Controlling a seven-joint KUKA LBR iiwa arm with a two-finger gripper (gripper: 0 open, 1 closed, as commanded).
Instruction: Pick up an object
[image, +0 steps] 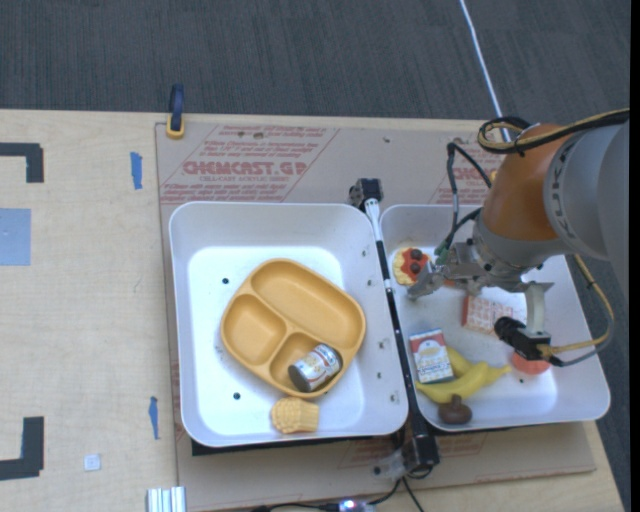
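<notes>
You look down on a pale wooden bench (80, 330) with dark carpet beyond its far edge; a brown printed board (255, 160) lies on it under two shallow white bins, and blue tape marks dot the wood at the left.

In the left bin (190, 250) you see a yellow three-compartment plate (290, 320); a small metal can (316, 367) lies on its side in the plate's near compartment; a yellow corn-like toy (295, 415) rests on the bin floor just beside the plate's near edge.

In the right bin (585, 395) the grey arm (590, 200) with its orange band (520, 195) reaches in from the right; the gripper (432, 278) sits low at the bin's far left, close to a small red-and-yellow toy (409, 265); whether the claw is wide, narrow or gripping anything you cannot tell from this angle. A red-patterned white card (485, 315) lies under the wrist; a small red-and-white carton (431, 357) lies near the left wall, touching a banana (472, 377); a brown object (456, 410) sits at the near edge; an orange-red piece (528, 362) lies beside the banana's tip.
</notes>
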